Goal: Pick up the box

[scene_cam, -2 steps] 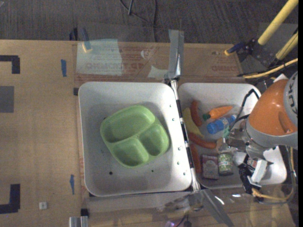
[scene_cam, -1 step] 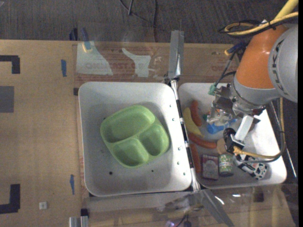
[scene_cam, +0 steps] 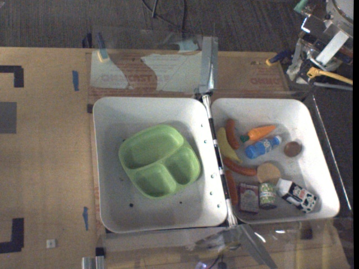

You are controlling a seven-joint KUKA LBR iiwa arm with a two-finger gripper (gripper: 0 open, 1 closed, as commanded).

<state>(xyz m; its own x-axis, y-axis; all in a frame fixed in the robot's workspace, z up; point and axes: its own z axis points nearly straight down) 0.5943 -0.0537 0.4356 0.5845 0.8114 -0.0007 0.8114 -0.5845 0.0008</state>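
A small dark red box [scene_cam: 248, 197] lies flat near the front edge of the right bin [scene_cam: 320, 129], between a sausage and a small can [scene_cam: 267, 195]. A white and black carton [scene_cam: 298, 196] lies tilted just right of the can. My gripper [scene_cam: 300, 67] hangs at the top right, outside the bin and beyond its far right corner, well away from the box. Nothing shows in its grasp.
The right bin also holds a banana [scene_cam: 226, 144], a carrot [scene_cam: 261, 132], a blue bottle [scene_cam: 262, 147], two sausages [scene_cam: 240, 167], a tan round piece [scene_cam: 268, 172] and a brown disc [scene_cam: 292, 148]. A green divided plate [scene_cam: 159, 160] sits in the left bin [scene_cam: 106, 150].
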